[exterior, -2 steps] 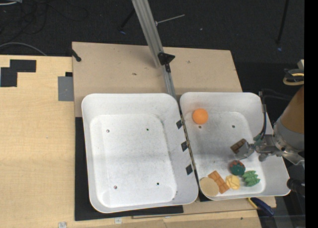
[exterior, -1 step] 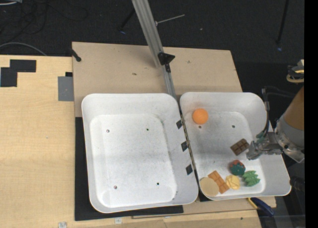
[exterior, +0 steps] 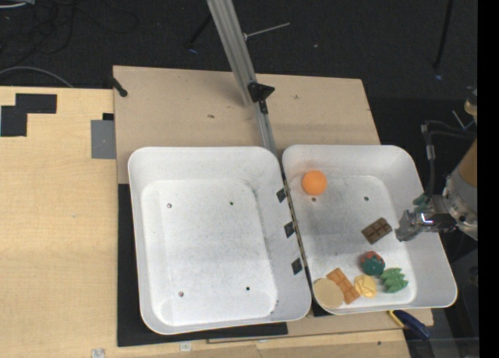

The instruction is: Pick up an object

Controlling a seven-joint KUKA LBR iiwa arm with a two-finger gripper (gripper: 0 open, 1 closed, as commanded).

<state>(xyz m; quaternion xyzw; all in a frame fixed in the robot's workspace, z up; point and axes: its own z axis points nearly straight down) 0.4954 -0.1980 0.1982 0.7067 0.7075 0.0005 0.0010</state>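
Gripper (exterior: pixel 408 227) hovers at the right bin's (exterior: pixel 405 163) edge.
Whether it's parted or closed can't be told; it sits just beside the brown block (exterior: pixel 376 231), with the orange ball (exterior: pixel 314 182) up-left, well apart.

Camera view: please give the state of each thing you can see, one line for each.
Tool: over right bin's right edge, nothing seen held.
Orange ball: lying free in right bin.
Brown block: flat, beside tool.
Toy cluster: packed together at the bin's near wall.
Left bin: level on bench.
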